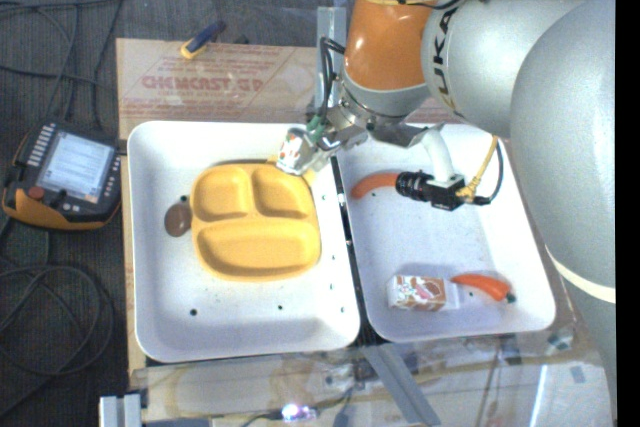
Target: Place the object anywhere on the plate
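The end effector [300, 153], clamped on a small pale object [292, 155], hovers at the yellow plate's [256, 220] one o'clock rim; plate centre lies toward seven o'clock.

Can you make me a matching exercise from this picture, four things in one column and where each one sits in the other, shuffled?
Things:
1. yellow plate
2. brown disc
3. snack packet
4. handheld controller

Places:
A. outside the bins, on the floor at the view's left
B. right bin, near its front edge
C. middle of the left bin
D. left bin, just beside the plate's left edge

Pairs: 1-C, 2-D, 3-B, 4-A
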{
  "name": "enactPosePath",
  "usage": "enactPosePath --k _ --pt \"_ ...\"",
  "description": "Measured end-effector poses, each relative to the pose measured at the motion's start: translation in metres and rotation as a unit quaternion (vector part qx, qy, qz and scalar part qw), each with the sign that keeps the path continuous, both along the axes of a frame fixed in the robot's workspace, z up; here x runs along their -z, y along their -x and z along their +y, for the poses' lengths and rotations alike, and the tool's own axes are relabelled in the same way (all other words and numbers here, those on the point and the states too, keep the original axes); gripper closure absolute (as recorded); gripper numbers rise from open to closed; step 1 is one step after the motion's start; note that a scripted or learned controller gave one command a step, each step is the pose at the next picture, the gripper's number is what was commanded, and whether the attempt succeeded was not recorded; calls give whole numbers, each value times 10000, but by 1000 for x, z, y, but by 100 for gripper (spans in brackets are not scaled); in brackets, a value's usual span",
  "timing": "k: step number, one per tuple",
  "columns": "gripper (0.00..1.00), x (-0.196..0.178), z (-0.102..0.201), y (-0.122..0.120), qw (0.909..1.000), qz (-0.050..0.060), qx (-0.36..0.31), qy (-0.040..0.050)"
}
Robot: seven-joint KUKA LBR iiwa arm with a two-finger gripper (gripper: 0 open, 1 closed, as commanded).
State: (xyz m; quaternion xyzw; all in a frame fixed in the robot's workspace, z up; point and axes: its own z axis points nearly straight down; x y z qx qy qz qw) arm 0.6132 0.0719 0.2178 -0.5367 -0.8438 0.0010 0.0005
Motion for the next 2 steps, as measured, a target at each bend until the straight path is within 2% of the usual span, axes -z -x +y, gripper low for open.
enactPosePath --k 1,2 --pt "0 0 0 0 10000 2 1 -3" --pt "100 -8 -1 -1 10000 16 4 -3"
